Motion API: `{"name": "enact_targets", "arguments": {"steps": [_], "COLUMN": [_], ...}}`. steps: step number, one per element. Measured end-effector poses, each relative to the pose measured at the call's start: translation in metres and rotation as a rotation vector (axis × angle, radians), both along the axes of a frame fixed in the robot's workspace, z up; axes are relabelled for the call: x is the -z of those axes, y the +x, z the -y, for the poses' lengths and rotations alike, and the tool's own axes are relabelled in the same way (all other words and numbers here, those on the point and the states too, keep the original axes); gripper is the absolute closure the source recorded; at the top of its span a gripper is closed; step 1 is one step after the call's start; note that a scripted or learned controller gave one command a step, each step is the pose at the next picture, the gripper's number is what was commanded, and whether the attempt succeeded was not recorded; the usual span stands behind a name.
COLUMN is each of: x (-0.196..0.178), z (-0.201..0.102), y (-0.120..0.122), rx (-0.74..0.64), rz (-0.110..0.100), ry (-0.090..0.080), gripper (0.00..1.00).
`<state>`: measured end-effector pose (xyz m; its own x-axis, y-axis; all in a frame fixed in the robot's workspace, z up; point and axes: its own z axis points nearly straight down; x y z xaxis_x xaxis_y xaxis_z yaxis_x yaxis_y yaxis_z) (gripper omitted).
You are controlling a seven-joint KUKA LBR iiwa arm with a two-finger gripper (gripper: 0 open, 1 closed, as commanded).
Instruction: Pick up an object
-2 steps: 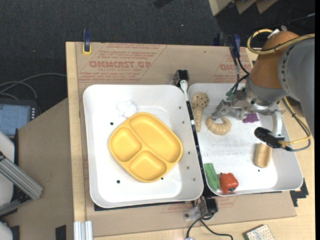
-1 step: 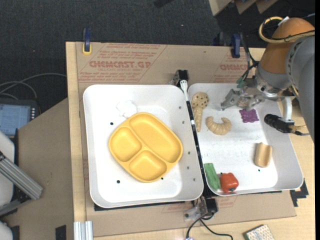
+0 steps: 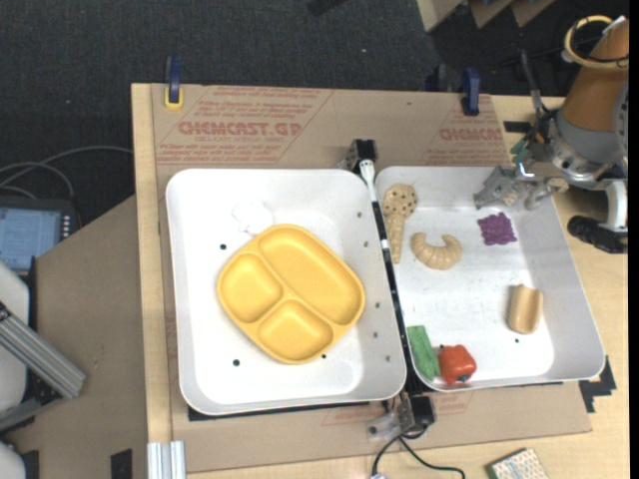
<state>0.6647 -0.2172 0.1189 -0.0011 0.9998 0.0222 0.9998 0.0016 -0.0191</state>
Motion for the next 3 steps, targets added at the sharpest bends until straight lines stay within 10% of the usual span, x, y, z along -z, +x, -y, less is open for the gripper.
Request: {"name": "enact_targets", "arguments": {"steps": [2,3], "x": [0.033,0.022], "z": [0.001,0.004], "y": [-0.05,-0.049], "rx": [-0.003,-0.003], "rz": [0.021,0.025], "ry": [-0.014,-0.022], "gripper": [0.0,1.0]}}
